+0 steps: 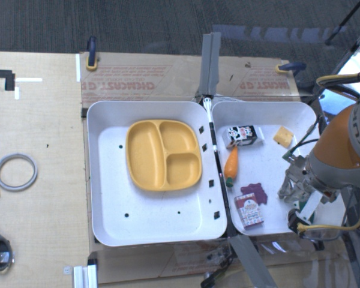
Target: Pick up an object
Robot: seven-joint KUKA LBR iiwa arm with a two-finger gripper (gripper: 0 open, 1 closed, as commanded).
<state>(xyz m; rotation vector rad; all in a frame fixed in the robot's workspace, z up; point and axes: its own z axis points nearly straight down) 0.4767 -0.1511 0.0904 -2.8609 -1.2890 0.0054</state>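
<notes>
Nothing was picked up yet: the gripper hung at the right bin's lower right, grip state impossible to tell, while the carrot lay center-left untouched.

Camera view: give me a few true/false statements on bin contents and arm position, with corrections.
1. The yellow divided plate lies in the left bin. True.
2. The carrot lies on the plate. False: it lies in the right bin, near the divider.
3. The gripper is over the right bin's right side. True.
4. The yellow block touches the carrot. False: they lie apart.
5. The purple piece lies beside the small red box. True.
</notes>
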